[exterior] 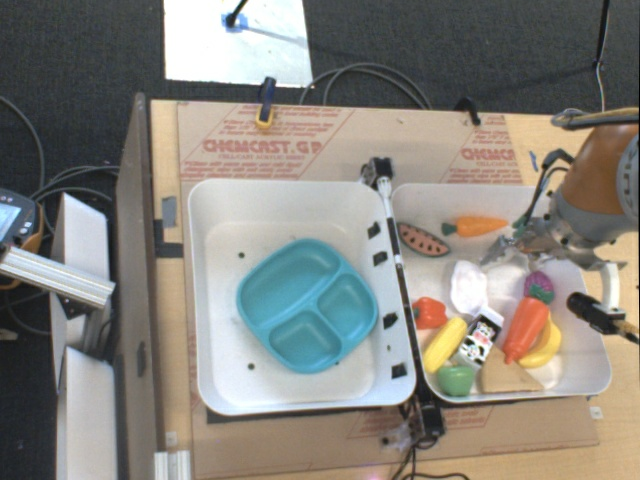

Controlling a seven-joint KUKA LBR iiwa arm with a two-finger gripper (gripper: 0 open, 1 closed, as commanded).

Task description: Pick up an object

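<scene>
The right bin [590, 373] holds several toy foods: an orange carrot [478, 225], a watermelon slice [422, 239], a white lump [467, 286], a red pepper [429, 312], a yellow corn cob [444, 343], a cow-patterned carton [480, 340], a green apple [456, 379], a second orange carrot [525, 328], a banana [547, 348], a purple piece [540, 287] and a toast slice [510, 376]. My gripper [525, 248] hangs low over the bin's upper right, just right of the top carrot and above the purple piece. Nothing visibly sits in it.
The left bin [215, 268] holds a blue divided plate [307, 305]. A black-clipped ridge [392, 258] separates the bins. The arm's orange band [605, 168] rises over the right bin's far corner. Cables [370, 73] lie behind the bench.
</scene>
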